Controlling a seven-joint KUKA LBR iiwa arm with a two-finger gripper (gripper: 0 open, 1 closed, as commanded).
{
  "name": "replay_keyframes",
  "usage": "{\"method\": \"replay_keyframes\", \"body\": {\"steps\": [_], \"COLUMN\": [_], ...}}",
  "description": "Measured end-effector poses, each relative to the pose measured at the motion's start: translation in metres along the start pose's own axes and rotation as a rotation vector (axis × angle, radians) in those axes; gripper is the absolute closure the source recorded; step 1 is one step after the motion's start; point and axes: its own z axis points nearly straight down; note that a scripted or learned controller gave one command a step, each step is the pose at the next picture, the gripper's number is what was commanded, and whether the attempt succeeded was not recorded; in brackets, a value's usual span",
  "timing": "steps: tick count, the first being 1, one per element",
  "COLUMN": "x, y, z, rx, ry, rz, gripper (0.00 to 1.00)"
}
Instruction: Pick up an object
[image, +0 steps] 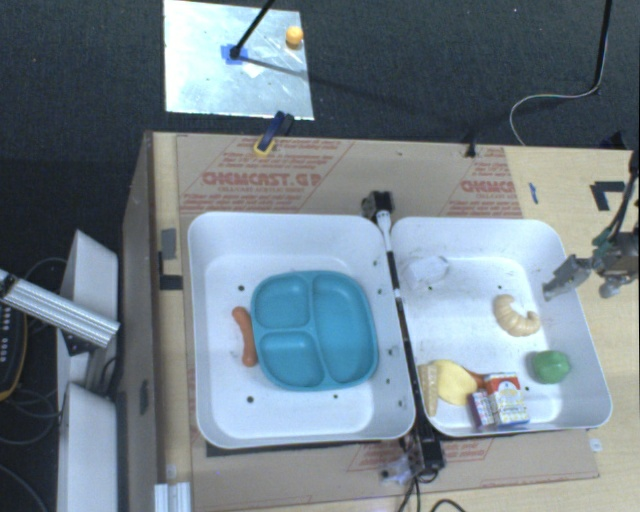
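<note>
A croissant (517, 315) lies in the right bin (470, 243), with a green ball (549, 366) just below-right of it and a yellow wedge (448, 382) and small carton (500, 400) along the near wall. The gripper (585, 270) hovers at the bin's right rim, its state impossible to tell. The left bin (285, 232) holds a blue divided plate (313, 329) and a sausage (244, 335).

Two white bins (290, 235) sit mid-frame on a cardboard sheet (300, 175). There's a shiny metal plate (200, 60) on the dark floor upper left, and a white cable (560, 95) upper right.
</note>
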Motion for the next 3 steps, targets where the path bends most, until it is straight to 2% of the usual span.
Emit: {"method": "replay_keyframes", "body": {"steps": [1,2,3], "x": [-0.013,0.022,0.022], "y": [0.048,0.054,0.055], "z": [0.152,0.173,0.162], "rx": [0.006,0.001,-0.002], "ry": [0.002,0.001,0.000], "rz": [0.000,-0.001,-0.002], "gripper": [0.00,0.00,1.00]}}
